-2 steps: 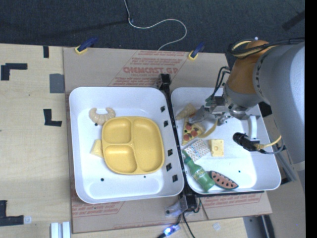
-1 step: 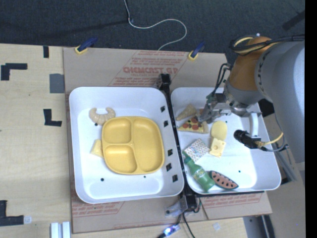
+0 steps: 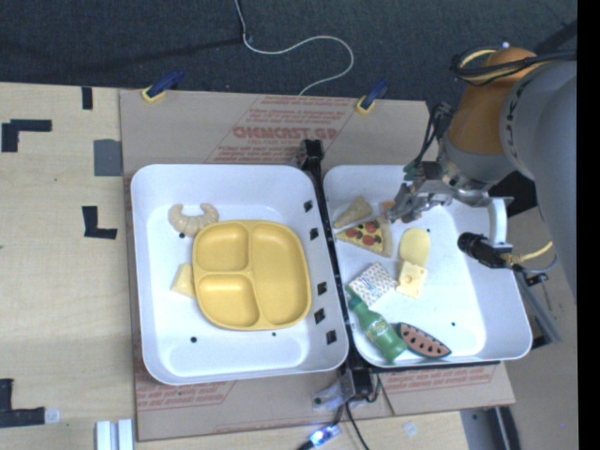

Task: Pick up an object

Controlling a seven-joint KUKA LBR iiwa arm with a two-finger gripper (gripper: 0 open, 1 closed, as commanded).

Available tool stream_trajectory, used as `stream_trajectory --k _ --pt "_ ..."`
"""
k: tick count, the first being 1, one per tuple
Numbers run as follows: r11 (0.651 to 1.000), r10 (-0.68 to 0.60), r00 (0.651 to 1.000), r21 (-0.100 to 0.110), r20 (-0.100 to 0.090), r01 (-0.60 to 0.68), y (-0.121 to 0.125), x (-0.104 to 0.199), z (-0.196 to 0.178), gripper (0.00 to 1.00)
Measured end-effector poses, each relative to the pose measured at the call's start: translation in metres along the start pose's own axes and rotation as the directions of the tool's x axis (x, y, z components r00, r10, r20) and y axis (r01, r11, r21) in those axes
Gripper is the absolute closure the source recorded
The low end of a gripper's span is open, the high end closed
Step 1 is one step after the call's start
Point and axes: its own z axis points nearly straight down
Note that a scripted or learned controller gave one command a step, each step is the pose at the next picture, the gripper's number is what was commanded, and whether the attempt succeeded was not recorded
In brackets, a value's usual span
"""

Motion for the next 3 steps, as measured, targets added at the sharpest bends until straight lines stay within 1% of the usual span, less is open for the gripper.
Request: stream_trajectory --k 1,2,3 --pt "1.0 -0.001 1.0 -0.003 0.0 0.001 0.004 0.0 -0.064 1.0" --pt "1.0 -0.001 1.0 0.002 -0.001 0.001 0.004 0.001 -0.083 1.0" --pt "1.0 -0.005 1.0 0.002 -0.002 0.005 0.029 0.045 -0.085 1.0"
